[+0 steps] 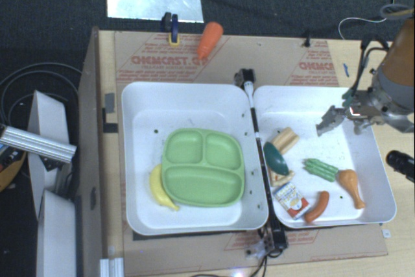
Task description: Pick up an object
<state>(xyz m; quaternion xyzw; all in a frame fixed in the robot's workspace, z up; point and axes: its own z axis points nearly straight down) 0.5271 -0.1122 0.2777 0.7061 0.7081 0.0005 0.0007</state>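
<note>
My gripper (342, 123) hangs over the upper right part of the right bin (305, 97), open, its two fingers spread wide with nothing between them. Below it in that bin lie a tan bread piece (284, 139), a dark green vegetable (275, 159), a light green pod (321, 169), a brown drumstick (351, 186), a reddish sausage (316, 207) and a small red-and-white carton (290, 198). The gripper sits up and to the right of the pod and touches none of them.
The left bin (146, 113) holds a green divided plate (203, 167) and a yellow banana (159, 189) at its left edge. An orange carrot (209, 39) and a blue-yellow clamp (171, 28) lie on the bench behind the bins. A black divider (254, 133) separates the bins.
</note>
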